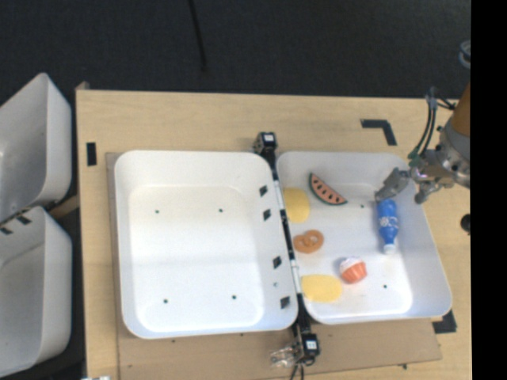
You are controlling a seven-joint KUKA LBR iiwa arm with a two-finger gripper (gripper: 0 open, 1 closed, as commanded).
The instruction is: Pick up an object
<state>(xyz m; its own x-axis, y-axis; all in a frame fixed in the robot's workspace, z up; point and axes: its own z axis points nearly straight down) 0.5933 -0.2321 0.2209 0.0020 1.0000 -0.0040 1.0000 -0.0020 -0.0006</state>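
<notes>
The fingers (405, 185) of the grey arm hang spread apart over the upper right corner of the right bin (420, 295), one dark metal tip pointing left-down and the other right-down, with nothing between them. Just below them, near but apart, lies a blue bottle (387, 223), slim and glossy plastic with a white cap at its lower end, its length running down the bin floor. To the left of the fingers rests a flat watermelon slice (326, 190), a red crescent with dark seeds and a green rind. Farther left, against the bin's dividing wall, sits a smooth rounded yellow piece (297, 206), and below it an orange ring-shaped doughnut (309, 241). Down and left of the fingers stands a small orange-and-white cupcake-shaped toy (353, 270), with a yellow lemon-like oval (321, 288) beside it. The left bin (127, 236), shallow white moulded plastic with rounded corners, lies well apart from the fingers on the pale wooden counter (190, 121).
</notes>
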